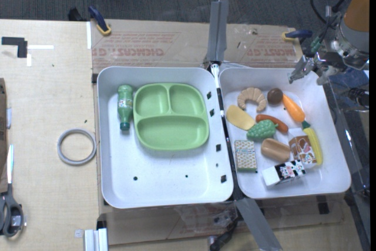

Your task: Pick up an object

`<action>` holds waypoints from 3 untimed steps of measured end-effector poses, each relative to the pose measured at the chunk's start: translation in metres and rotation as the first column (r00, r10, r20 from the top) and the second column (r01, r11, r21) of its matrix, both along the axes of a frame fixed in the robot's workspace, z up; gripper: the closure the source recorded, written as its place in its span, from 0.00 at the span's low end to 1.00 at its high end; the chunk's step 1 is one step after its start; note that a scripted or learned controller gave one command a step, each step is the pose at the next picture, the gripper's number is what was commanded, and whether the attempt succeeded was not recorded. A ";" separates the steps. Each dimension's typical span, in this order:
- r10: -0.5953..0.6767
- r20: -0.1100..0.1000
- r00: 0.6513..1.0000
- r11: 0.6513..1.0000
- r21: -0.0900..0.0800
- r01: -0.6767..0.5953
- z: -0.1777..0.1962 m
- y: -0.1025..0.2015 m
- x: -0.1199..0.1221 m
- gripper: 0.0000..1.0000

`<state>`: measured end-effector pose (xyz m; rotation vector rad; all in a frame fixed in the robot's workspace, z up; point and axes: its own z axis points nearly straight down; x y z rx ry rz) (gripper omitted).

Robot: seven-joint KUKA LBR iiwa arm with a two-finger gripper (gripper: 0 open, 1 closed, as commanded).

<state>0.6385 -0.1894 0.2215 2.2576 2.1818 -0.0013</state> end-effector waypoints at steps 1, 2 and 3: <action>0.000 -0.001 1.000 1.000 0.000 0.000 0.000 0.000 0.000 0.00; 0.053 0.026 0.998 0.999 -0.008 -0.052 -0.104 -0.015 0.026 0.00; -0.049 0.019 0.999 0.999 0.001 0.049 -0.115 -0.018 0.028 0.00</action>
